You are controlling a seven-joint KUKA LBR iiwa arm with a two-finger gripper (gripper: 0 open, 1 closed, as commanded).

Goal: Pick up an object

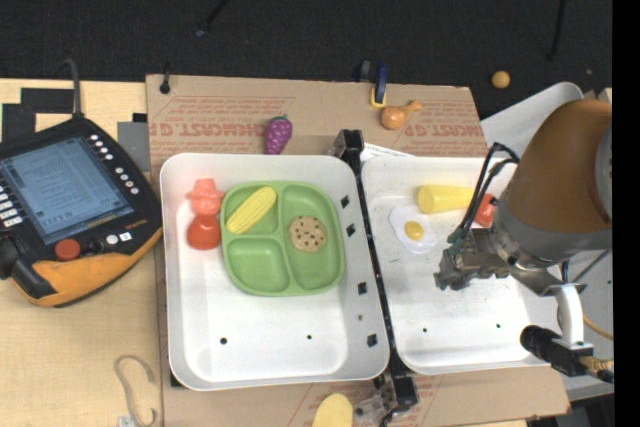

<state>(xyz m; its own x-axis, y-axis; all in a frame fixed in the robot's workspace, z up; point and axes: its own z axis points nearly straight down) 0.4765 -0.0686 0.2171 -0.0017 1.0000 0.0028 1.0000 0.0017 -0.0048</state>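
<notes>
Camera view is showing our gripper [462, 267] hovering low in the right bin [470, 345] beside the fried egg [411, 229]; jaws' state we cannot tell, so we are centring before closing.

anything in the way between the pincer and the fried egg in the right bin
Nothing visible. The pincer hangs over bare bin floor just right of the fried egg; the yellow block lies farther back, off that path.

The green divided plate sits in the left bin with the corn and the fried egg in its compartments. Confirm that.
Not quite. The green divided plate does sit in the left bin, and the corn lies in one compartment, but the other filled compartment holds a cookie. The fried egg lies on the right bin's floor, as the camera view shows.
</notes>
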